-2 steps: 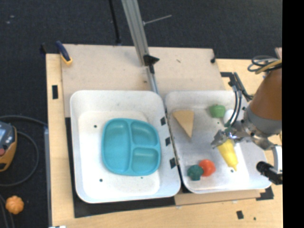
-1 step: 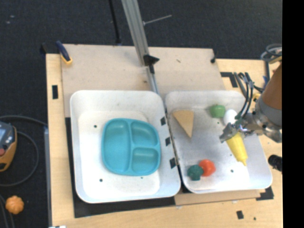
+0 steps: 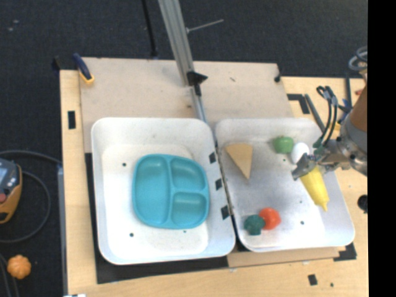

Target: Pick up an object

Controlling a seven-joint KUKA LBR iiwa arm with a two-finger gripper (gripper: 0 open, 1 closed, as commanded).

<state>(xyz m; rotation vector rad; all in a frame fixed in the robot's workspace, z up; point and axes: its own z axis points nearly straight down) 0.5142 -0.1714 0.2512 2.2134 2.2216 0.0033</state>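
Two shallow white bins are seen side by side on the desk (image 3: 173, 91). The left bin (image 3: 111, 135) carries a teal divided plate (image 3: 171, 190), well apart from the jaws (image 3: 301, 167) on the far side. The jaws are positioned over the right bin (image 3: 272, 240), near its right wall, at the end of the arm (image 3: 356, 129). How far the jaws are open cannot be told, and no object is seen between them. A yellow banana-shaped object (image 3: 317, 187) is found just below the jaws, touching or nearly touching them; which cannot be told. A white round object (image 3: 300, 149) lies just above the jaws, with a green round object (image 3: 283, 144) beside it further from the arm. A tan wedge (image 3: 241, 157) is noted further out towards the left bin. An orange-red object (image 3: 270, 217) and a dark green object (image 3: 253, 224), touching each other, lie well below the jaws. An orange object (image 3: 18, 266) rests off the desk, far beyond the left bin.
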